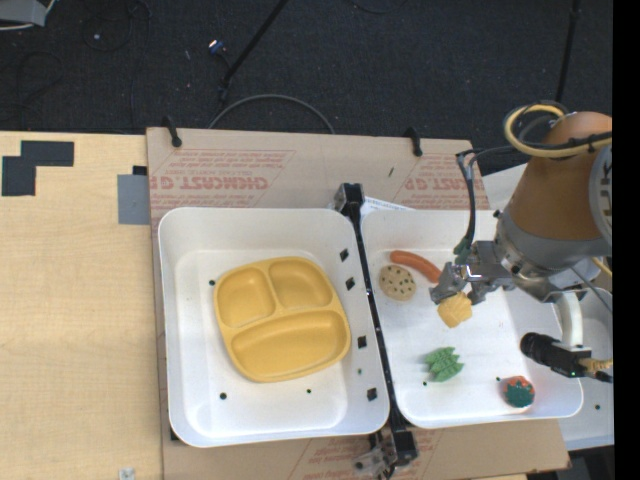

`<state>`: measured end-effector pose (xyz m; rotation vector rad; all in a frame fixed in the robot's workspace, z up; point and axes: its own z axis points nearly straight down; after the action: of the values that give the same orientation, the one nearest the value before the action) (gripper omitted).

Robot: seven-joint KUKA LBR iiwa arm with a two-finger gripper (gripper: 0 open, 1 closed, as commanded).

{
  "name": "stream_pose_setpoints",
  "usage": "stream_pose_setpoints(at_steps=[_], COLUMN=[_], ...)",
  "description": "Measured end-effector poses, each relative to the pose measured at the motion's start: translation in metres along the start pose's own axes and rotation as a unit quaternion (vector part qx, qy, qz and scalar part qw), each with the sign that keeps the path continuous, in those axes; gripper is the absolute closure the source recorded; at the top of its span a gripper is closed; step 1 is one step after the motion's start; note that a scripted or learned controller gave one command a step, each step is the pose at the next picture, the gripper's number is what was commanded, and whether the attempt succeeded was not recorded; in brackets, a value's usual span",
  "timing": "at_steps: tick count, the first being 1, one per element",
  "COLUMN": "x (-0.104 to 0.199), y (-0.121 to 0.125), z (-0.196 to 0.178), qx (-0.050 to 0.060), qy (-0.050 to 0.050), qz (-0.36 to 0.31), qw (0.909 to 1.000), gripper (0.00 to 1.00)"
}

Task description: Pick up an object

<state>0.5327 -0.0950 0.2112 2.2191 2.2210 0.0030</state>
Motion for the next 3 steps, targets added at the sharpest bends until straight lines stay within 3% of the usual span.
stream_pose_setpoints(at_steps=[1, 3], x=[-0.001, 0.115], y=[0.001, 0.02], z=[-0.045, -0.026], qx=[0.0, 0.004], qy=[0.0, 0.0], qz=[0.0, -0.001], qw=[1.0, 1.0], gripper=[1.0, 1.0])
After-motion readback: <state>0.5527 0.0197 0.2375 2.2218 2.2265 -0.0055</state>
